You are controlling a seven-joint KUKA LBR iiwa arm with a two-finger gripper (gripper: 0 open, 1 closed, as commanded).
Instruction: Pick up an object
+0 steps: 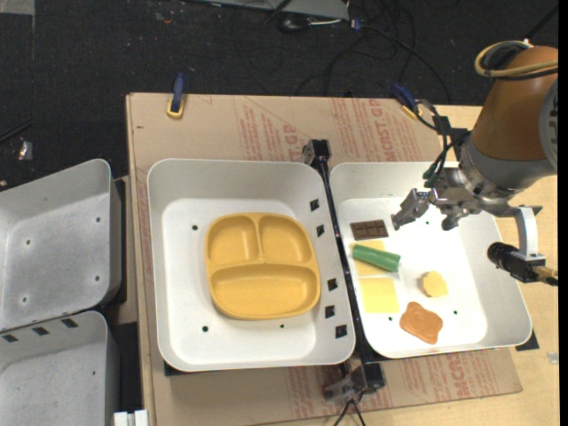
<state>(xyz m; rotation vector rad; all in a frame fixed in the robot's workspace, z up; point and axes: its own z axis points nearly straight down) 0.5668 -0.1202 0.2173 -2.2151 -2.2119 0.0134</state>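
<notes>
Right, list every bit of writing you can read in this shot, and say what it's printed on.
Red print on the brown board under the bins, left patch: upside down and faint, too blurred to read.
Red print on the same board, upper right near the blue clip: also upside down, looks like a brand stamp, not legible.
Red print along the board's bottom right edge: too faint to read.
Yellow tray, food pieces, bins: no writing.

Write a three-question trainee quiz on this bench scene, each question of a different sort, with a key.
1. True or false: the yellow divided tray lies in the left bin.
2. Which lies nearest the gripper? A) brown chocolate piece B) orange toast-shaped piece C) yellow cheese slice
3. Fill in: the green cylinder lies between the chocolate piece and the ____ slice.

Key: 1 true; 2 A; 3 cheese.
</notes>
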